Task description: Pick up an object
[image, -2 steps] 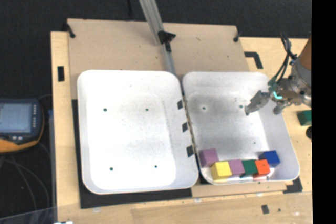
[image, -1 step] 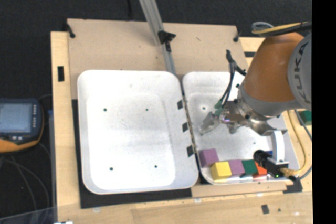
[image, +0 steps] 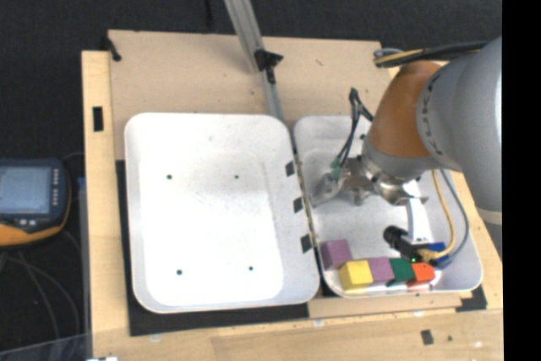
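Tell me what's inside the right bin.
The right bin holds small blocks along its near edge: purple, yellow, a second purple, green and orange. The arm hangs over the bin, covering much of its floor.

1. No readable text, labels, brands or numbers anywhere.
2. Handheld pendant (image: 30,203), left of the left bin (image: 211,211): screen lit, contents too blurred to read.
3. Coloured blocks (image: 376,270) at the near edge of the right bin (image: 452,279): plain faces, no markings legible.
4. Black tabs (image: 300,203) between the two bins: no lettering visible.
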